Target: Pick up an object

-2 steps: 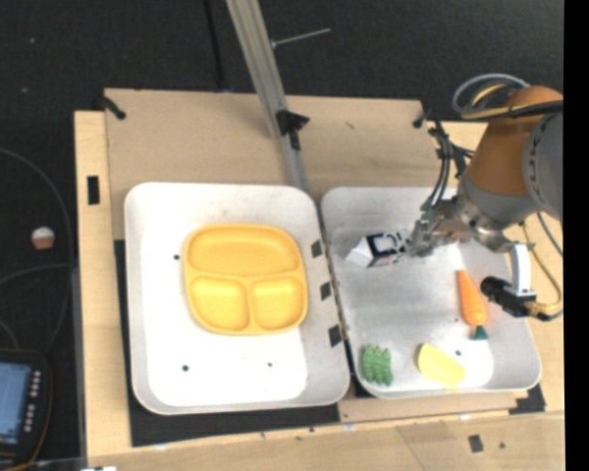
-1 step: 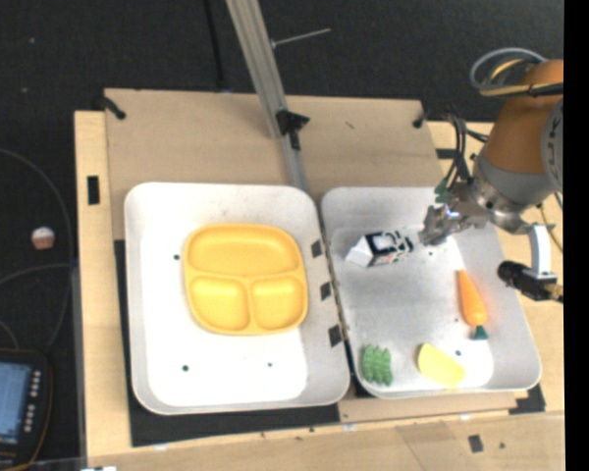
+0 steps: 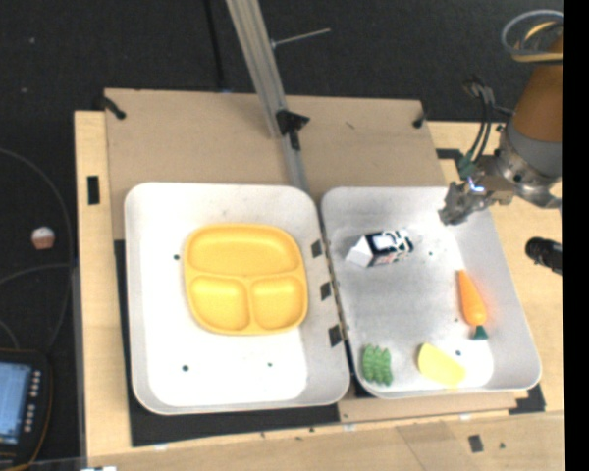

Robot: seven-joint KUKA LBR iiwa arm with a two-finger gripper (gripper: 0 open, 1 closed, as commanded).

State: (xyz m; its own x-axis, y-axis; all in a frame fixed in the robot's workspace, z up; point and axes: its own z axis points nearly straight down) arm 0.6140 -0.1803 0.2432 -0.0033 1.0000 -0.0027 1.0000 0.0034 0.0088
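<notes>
Gripper: grey two-finger gripper (image 3: 455,207) hovers over the right shallow white bin's (image 3: 412,361) top-right corner; grip state — can't tell.
Nearby: small black-and-white milk carton (image 3: 381,248) lies apart from it.
Bench: tan wooden bench (image 3: 196,126).

You are looking at a robotics lab: the industrial arm (image 3: 535,116) is reaching over a plywood bench (image 3: 177,135) carrying two white bins (image 3: 147,263), with an aluminium camera mast (image 3: 260,67), loose cables and a teach pendant (image 3: 10,400).

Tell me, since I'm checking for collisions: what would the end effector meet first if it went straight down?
Probably the bare floor of the right bin near its far right corner; the end effector hangs there, apart from the milk carton. Depth is unclear.
</notes>
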